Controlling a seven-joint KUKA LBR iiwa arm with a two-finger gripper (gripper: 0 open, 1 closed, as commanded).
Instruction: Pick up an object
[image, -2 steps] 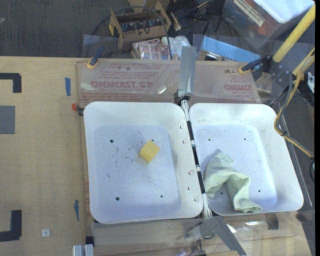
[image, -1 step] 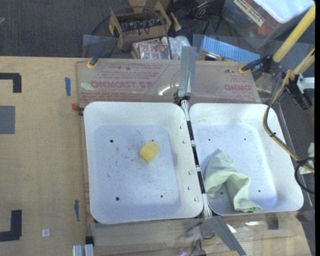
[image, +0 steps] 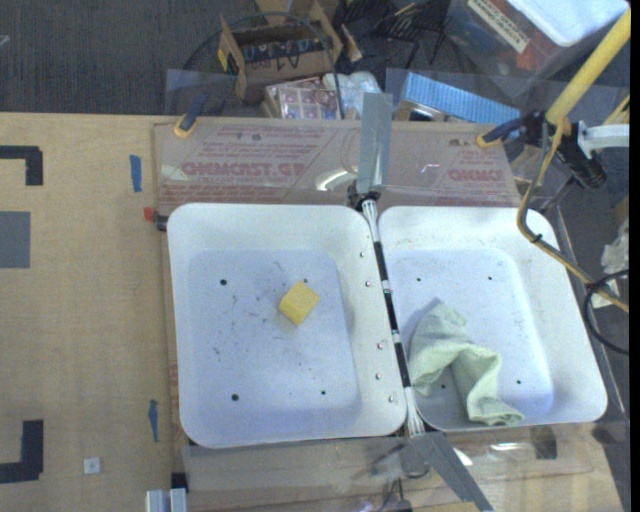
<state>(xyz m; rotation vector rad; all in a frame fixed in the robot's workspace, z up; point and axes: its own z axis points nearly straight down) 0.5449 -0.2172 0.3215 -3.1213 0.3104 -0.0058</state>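
Yellow block (image: 298, 303) sits near the middle of your left bin (image: 195, 235), nothing crowding it. Across the divider from that bin, a crumpled pale cloth (image: 458, 362), possibly a rag, lies in the right bin (image: 560, 310). You cannot tell the gripper's state or its position.

The small yellow foam cube (image: 298, 303) sits alone mid left white plastic bin (image: 200, 235), open floor all round; a crumpled pale green cloth (image: 458, 365) blocks the right white bin's (image: 560, 300) near-left corner
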